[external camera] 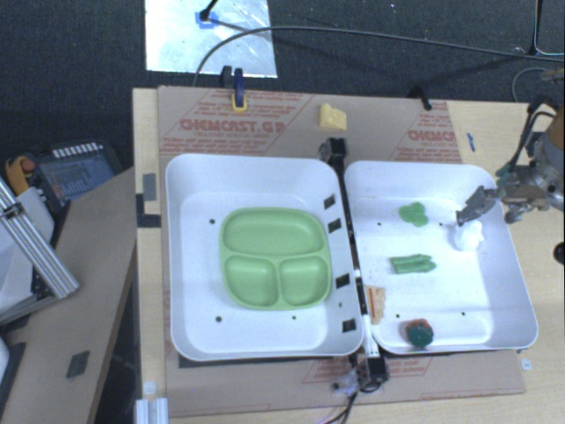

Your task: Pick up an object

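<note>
My gripper (469, 214) hangs over the right bin (505, 283), my arm cut off at the edge; whether it grips the white lump (468, 235) just below, I cannot tell.

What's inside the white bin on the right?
The right bin holds a green broccoli-like piece, a green bean-like piece, a red-green lump, a striped strip and a white lump.
</note>
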Tool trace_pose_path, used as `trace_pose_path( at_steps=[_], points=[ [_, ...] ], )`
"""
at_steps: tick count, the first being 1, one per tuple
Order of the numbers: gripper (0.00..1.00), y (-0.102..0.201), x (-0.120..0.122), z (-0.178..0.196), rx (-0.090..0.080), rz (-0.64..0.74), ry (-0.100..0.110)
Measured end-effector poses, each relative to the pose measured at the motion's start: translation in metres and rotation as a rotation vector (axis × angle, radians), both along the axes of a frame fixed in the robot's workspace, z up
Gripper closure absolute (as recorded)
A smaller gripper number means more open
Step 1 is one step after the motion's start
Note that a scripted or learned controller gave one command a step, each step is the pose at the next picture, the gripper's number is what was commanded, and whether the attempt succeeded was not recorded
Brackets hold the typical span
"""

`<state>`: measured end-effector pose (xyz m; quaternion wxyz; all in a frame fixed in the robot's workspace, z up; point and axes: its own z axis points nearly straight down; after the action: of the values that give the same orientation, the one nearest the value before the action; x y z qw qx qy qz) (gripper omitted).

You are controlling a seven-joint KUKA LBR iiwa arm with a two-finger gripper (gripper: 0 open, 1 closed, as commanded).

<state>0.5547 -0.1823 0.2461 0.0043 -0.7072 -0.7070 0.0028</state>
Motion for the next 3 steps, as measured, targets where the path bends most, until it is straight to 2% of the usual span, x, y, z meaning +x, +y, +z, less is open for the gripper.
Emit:
trace_pose_path(
  at_steps=[1, 2, 3],
  points=[
    [0.00, 0.001, 0.002, 0.006, -0.002, 0.004, -0.011],
    [0.00, 0.000, 0.004, -0.035, -0.002, 0.002, -0.010],
    [0.00, 0.000, 0.007, -0.097, -0.001, 0.001, -0.007]
  ],
)
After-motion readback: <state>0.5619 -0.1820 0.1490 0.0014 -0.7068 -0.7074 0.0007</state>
